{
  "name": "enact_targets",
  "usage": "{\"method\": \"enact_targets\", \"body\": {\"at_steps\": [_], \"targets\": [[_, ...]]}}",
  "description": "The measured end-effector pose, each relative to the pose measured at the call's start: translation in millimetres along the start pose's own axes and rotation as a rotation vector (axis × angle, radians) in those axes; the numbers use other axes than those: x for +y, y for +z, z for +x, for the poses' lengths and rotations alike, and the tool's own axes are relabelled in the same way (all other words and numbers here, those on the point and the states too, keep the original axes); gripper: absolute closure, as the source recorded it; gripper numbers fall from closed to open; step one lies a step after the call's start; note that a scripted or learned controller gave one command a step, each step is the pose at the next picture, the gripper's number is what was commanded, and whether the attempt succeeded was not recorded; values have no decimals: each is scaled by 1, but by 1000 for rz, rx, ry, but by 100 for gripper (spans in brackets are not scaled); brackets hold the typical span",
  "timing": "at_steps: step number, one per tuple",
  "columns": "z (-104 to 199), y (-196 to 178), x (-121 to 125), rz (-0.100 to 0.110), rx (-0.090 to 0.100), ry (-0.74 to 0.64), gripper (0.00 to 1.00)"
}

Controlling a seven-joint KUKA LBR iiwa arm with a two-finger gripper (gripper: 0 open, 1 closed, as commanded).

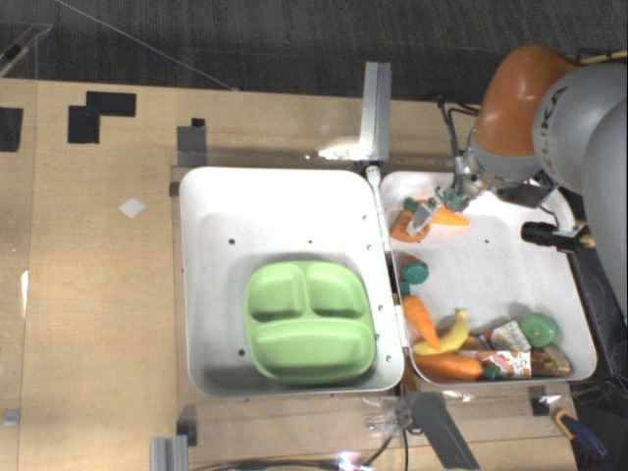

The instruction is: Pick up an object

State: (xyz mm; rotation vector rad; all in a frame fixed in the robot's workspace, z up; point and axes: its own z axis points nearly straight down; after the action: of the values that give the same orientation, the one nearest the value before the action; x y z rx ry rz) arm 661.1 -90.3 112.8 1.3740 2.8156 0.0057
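The grey arm [579, 116], with its orange band [520, 101] above the wrist, reaches in over the right bin [579, 292] and ends in the gripper [424, 216] at that bin's far left corner. The gripper sits low over an orange carrot-like toy [451, 218], with a second orange piece [402, 230] just beside it toward the divider between the bins. Whether the gripper is spread or pressed together cannot be told, and no object can be seen pinched in it.

Further along the right bin's left wall lies a small teal object [413, 273]. Nearer the front of that bin, a carrot [420, 316] lies against the left wall, touching a yellow banana [446, 334]. Another long orange vegetable [451, 366] lies along the front wall, with a small bottle with a red and white label [510, 361] beside it and a round green object [538, 330] near the front right corner.

The left bin [211, 224] holds a green compartment tray [310, 319], set toward its front half and well apart from the gripper. Both bins rest on the pale wooden surface [88, 292].
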Motion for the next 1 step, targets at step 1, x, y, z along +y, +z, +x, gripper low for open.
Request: {"method": "enact_targets", "body": {"at_steps": [1], "targets": [[-49,6,-48,0,-2,55,0]]}}
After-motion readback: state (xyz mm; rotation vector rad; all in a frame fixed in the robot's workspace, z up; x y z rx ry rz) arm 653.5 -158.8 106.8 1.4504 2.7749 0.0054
